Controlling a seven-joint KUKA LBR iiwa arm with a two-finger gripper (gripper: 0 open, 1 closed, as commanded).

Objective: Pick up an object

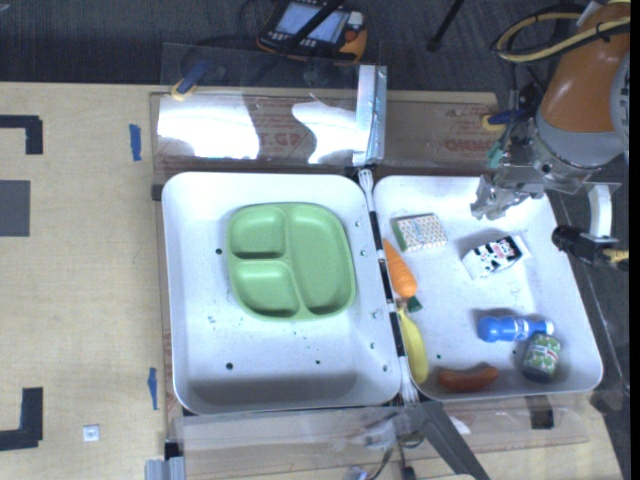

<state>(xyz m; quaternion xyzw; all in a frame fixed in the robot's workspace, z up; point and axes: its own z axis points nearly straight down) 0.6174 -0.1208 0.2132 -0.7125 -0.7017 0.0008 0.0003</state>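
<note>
1. Gripper [497, 200] above the right bin's [575, 288] far edge, metal, blurred; cannot tell its state.
2. Nearest below it: a glossy black-and-white packet [495, 254], lying flat.
3. Speckled box [420, 231] further left; tapered orange carrot [401, 271] and curved yellow banana [413, 343] beside the divider.
4. Blue bottle [511, 327], dark round can [541, 357], reddish sausage [467, 376] (near edge).
5. Left bin [190, 318]: matte green divided plate [291, 259].

Green plate [290, 260], orange carrot [401, 272] (beside yellow banana [413, 344]).
</note>
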